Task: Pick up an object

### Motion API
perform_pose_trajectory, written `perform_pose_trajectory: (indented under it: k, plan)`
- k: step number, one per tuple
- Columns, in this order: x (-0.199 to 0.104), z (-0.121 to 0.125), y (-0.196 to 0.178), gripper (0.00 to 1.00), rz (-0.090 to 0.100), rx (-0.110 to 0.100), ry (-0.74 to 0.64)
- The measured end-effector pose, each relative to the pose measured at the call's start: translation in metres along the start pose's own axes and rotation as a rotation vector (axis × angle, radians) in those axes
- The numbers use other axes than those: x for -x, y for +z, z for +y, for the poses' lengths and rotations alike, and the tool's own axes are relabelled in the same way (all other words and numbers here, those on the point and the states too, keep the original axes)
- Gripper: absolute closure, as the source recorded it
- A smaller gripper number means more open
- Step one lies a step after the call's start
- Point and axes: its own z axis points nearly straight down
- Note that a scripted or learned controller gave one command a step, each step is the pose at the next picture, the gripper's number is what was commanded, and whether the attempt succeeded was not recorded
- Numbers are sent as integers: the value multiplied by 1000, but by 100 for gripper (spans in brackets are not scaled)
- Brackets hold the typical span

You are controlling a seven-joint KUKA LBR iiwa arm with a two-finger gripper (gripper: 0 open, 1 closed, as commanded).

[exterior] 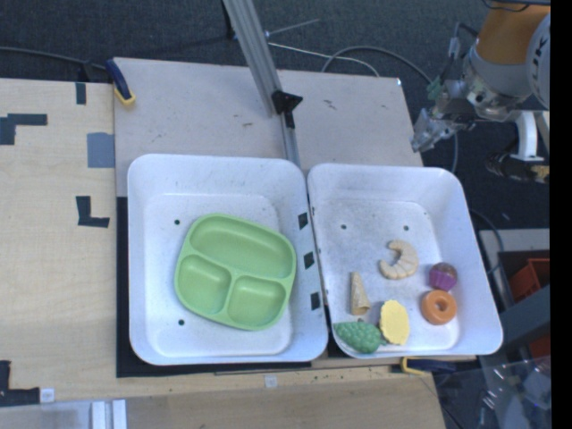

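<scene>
The arm (509, 34) sits at the upper right of the frame, its gripper (427, 135) hanging over the bench just above the right bin's (465, 204) top right corner. I cannot tell its state (too small and blurred).

In the lower half of the right bin lie a croissant (399, 259), a purple piece (442, 276), an orange ring (438, 307), a yellow piece (394, 322), a cone (358, 293) and a green lump (359, 336) at the bottom edge, touching the yellow piece.

The left bin (147, 239) holds a green tray (235, 271) with three compartments.
</scene>
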Motion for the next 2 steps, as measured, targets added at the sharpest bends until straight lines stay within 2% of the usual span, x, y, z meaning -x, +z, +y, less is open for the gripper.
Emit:
perform_pose_trajectory:
  k: [2]
  plan:
    - [-102,-7,-1,100,1,-3,-4]
